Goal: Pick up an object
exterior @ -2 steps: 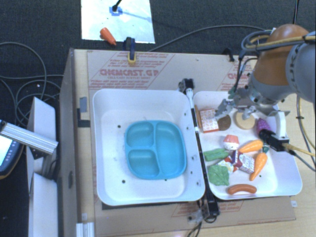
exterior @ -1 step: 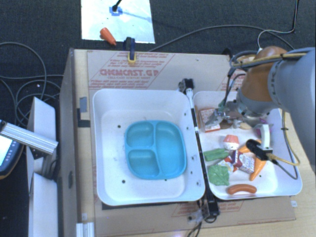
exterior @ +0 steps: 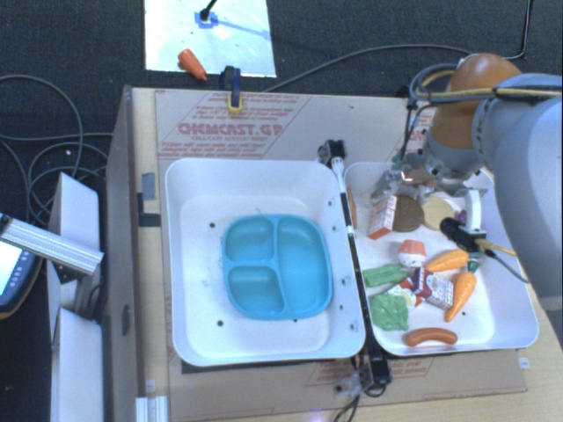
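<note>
1. Left bin (exterior: 189, 262) holds a blue tray (exterior: 275, 266) with compartments.
2. Right bin (exterior: 515, 319) holds toy food: a carton (exterior: 381, 217) at the upper left, green leaf (exterior: 388, 309), sausage (exterior: 429, 336) at the near edge, two carrots (exterior: 453, 275).
3. Gripper (exterior: 406, 179) hangs over the right bin's far end, above the carton; its state cannot be told.
</note>
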Motion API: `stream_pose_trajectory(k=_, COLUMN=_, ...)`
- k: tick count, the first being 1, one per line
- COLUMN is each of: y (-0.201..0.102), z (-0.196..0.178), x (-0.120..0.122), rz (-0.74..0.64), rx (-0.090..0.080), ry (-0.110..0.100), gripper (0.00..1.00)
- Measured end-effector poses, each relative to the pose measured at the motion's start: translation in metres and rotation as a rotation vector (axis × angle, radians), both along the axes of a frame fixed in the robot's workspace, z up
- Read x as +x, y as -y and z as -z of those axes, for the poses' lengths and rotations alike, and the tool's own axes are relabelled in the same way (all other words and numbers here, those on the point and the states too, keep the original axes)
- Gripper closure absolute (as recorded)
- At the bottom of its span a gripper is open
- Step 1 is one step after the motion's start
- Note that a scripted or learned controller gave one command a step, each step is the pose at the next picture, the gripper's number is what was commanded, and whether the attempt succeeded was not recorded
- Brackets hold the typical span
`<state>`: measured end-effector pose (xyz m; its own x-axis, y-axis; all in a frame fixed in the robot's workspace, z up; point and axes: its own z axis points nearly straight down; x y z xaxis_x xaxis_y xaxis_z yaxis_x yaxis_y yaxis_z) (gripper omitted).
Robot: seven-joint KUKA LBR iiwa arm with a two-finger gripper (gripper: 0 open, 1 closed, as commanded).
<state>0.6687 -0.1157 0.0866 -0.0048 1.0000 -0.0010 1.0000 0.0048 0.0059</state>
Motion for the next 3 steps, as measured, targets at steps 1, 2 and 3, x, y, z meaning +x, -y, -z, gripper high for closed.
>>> stream_pose_trajectory(k=1, y=0.0, z=-0.011, x=0.001, rz=-0.003, rx=-0.001, ry=0.002, gripper=1.0)
stream_pose_trajectory(k=2, y=0.0, z=-0.011, x=0.001, rz=-0.004, rx=-0.001, ry=0.002, gripper=0.0)
stream_pose_trajectory(k=3, y=-0.002, z=0.002, x=-0.052, rz=0.003, rx=0.001, ry=-0.005, gripper=0.0)
